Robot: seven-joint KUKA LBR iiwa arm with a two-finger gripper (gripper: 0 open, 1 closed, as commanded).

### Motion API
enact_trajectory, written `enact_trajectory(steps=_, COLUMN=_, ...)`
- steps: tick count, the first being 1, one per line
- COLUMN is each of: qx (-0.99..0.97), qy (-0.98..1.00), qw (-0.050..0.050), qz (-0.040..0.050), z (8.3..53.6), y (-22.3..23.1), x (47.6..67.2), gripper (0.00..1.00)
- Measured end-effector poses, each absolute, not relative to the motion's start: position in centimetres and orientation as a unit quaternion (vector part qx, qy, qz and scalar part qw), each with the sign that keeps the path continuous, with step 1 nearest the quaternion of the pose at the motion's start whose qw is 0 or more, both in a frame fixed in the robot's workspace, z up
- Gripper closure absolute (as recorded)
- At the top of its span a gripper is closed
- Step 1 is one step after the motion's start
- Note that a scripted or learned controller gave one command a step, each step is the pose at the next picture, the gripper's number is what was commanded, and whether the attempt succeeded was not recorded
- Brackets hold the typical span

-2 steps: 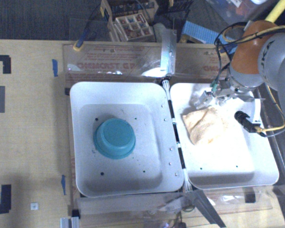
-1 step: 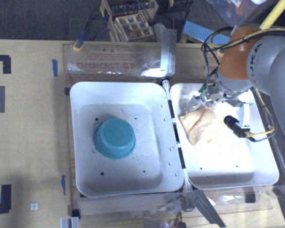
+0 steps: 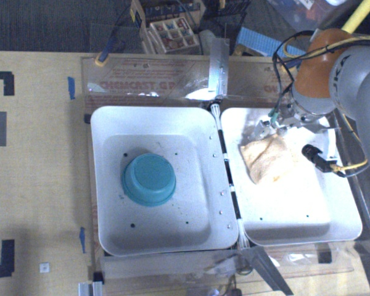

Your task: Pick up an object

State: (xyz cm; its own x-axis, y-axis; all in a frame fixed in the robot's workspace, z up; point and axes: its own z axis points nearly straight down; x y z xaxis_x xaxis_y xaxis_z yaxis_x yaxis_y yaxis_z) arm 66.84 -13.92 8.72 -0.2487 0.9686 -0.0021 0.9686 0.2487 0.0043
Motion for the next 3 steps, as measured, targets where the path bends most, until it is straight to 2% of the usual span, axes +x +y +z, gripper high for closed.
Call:
enact_trajectory(steps=1, qx=0.612, qy=0.79, qw=0.007, qz=0.0024, z=10.0, y=-14.0, x=67.1, gripper=1.0)
enact_trajectory(steps=2, qx=0.624, qy=0.781, qw=0.0, qz=0.0003, z=11.3, y=-10.3, x=63.9, gripper=1.0)
enact_trajectory(steps=3, qx=0.627, qy=0.779, qw=0.002, qz=0.0007, z=18.6, y=-8.9, x=64.7, gripper=1.0)
